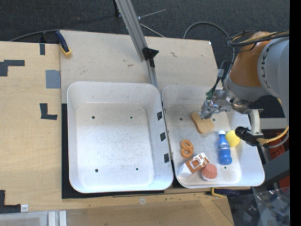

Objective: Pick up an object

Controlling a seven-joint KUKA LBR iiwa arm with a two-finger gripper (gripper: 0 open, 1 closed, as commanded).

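- The tool (209, 108) hangs low over the right bin (175, 100), at the end of the grey arm (263, 69) that reaches in from the right; how wide it stands cannot be told from this slanted view, and nothing can be seen in its grip.
- Directly under and just toward the camera from the tool lies a tan slice of toast (202, 123), the nearest object and in my judgement the likely target. Its long axis runs from upper left to lower right, and its top end sits right at the tool's tip; whether they touch I cannot tell.
- A little further toward the camera and to the right of the tool lie a blue bottle (224, 148), roughly upright in the view, and a yellow object (232, 137) just beside its cap.
- Further toward the camera and slightly left of the tool is an orange pretzel (186, 148).
- Further still lie an orange-and-white toy (197, 162) and a reddish round object (209, 172), near the bin's front rim.
- Well to the left of the tool is the left bin (75, 126) on the bench (28, 140).
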